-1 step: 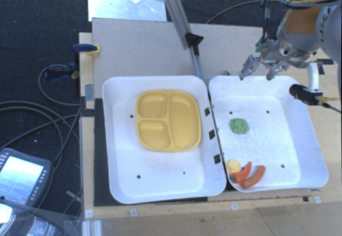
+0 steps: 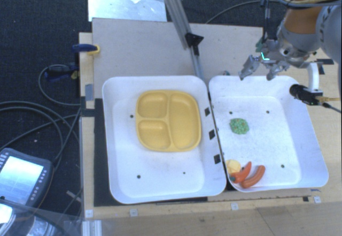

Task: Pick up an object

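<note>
**A:** Green lump (image 2: 239, 126), that's the obvious candidate imo. Small, roundish, bumpy, bright green, kinda like a broccoli floret or a pea pile. It's lying loose about mid-floor in the right bin (image 2: 299, 117).

**B:** What else is in that bin?

**A:** Toward the near corner from the green lump there's a yellow bit (image 2: 233, 165) and two orange-red sausages (image 2: 250, 174), all bunched together and touching or nearly so. Well apart from the green lump.

**B:** And the other bin?

**A:** Left bin (image 2: 120, 138) sits just beside the right bin on the surface (image 2: 139, 47), rims touching. It holds a yellow divided plate (image 2: 168, 120) with three compartments, lying flat, nothing in them.

**B:** Where's the gripper at?

**A:** Gripper (image 2: 258, 73) hangs over the far rim of the right bin, beyond the green lump and a bit toward the arm's side. Jaws are spread wide, nothing between them. Green lump is well clear of them, not touching.
</note>
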`<state>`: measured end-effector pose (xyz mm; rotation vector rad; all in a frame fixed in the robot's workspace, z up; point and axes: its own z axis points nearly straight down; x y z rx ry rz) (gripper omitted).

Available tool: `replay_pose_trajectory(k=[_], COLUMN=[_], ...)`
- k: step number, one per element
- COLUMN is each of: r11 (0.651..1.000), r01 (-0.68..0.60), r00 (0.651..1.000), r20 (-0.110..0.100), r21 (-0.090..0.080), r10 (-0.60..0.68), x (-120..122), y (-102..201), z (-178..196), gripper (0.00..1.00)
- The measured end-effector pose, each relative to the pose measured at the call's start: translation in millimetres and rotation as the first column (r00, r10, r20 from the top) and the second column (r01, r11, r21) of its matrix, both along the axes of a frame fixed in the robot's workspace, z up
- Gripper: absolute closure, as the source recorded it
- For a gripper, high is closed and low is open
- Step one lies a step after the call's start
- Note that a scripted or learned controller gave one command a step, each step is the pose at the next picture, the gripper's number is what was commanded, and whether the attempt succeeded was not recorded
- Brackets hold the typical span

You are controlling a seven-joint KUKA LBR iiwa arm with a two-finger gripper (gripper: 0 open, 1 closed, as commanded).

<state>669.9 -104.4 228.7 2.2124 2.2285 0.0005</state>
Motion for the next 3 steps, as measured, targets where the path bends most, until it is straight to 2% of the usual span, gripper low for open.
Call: replay_pose_trajectory(k=[1,3], r11=[1.000,1.000], r01=[-0.002,0.007], r00=[1.000,1.000], r20=[-0.003,-0.004], r21=[0.000,0.000], r10=[0.002,-0.007], x=[4.2,-5.1], y=[3.8,-1.1], z=[-43.0,-140.3], gripper=[0.00,0.00])
